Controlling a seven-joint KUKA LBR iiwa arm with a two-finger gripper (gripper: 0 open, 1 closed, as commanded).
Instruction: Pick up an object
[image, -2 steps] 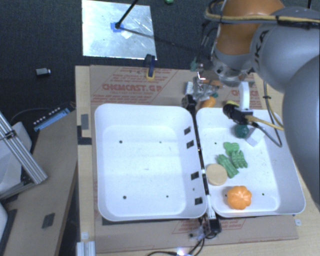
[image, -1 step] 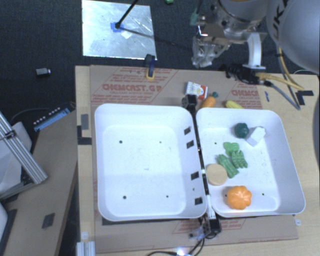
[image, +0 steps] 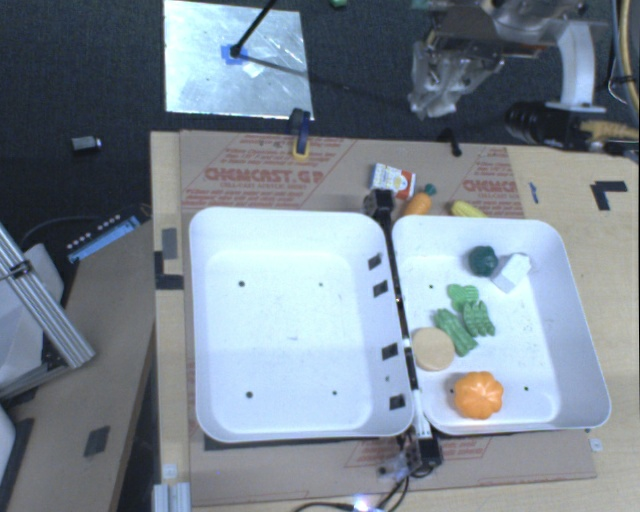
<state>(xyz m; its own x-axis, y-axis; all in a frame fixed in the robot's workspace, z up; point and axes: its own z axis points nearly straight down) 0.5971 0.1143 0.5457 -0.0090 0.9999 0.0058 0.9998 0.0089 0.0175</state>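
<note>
The right bin (image: 575, 300) holds all the loose things. Nearest its front edge sits an orange pumpkin-shaped piece (image: 478, 394), round and ribbed, with no clear long axis. Just behind it, toward the bin's left wall, lies a flat tan disc (image: 433, 349), touching the lower end of a green ridged piece (image: 456, 331). That piece is elongated and runs diagonally, its near end toward the disc and its far end toward the bin's back. Beside it lie two more green ridged pieces (image: 472, 308), close together near the bin's middle. Farther back, near the rear edge, a dark green rounded lump (image: 483, 261) sits just beside a small white block (image: 513, 271).

The right half of this bin's floor is bare, from the green pieces out to the right wall. The left bin (image: 210, 330) has a wide open floor.

Beyond the bins' back edge, on the board, lie a small white-and-red carton (image: 391, 179), an orange carrot-like piece (image: 417, 204) and a yellow piece (image: 466, 210).

Farthest away, the gripper (image: 441, 88) hangs above the dark floor beyond the bench, well apart from every object; whether it is parted or closed cannot be told.
</note>
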